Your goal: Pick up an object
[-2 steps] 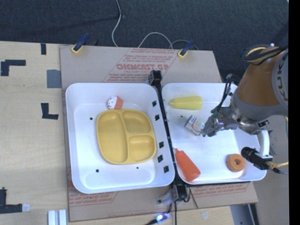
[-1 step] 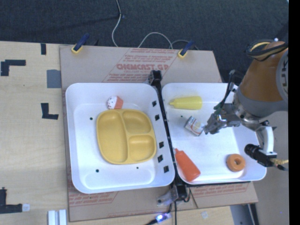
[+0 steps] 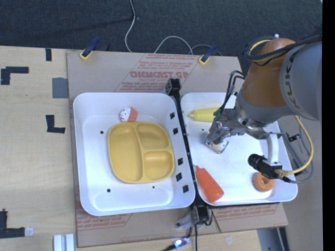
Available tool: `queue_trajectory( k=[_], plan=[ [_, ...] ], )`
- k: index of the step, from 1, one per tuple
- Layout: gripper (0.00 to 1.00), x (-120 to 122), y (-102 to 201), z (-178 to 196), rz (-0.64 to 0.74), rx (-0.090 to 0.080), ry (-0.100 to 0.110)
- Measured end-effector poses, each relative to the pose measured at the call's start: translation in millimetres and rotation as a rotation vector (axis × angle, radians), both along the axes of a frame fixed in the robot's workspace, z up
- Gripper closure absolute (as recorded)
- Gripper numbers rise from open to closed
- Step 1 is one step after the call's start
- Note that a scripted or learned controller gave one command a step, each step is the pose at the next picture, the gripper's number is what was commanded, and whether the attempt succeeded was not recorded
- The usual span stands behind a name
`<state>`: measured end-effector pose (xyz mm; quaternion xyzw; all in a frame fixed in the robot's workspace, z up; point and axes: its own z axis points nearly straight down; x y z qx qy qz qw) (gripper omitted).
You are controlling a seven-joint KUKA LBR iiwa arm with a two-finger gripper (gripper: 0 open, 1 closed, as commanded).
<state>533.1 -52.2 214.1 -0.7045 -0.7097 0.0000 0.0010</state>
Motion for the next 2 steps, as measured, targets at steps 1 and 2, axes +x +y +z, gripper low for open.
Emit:
queue_trajectory(
  k=[1, 2],
  plan=[
    [1.0, 8.6, 54.6, 11.5, 0.0, 0.0, 0.0],
    [1.0, 10.9, 113.0, 7.1, 0.0, 0.0, 0.001]
  ],
)
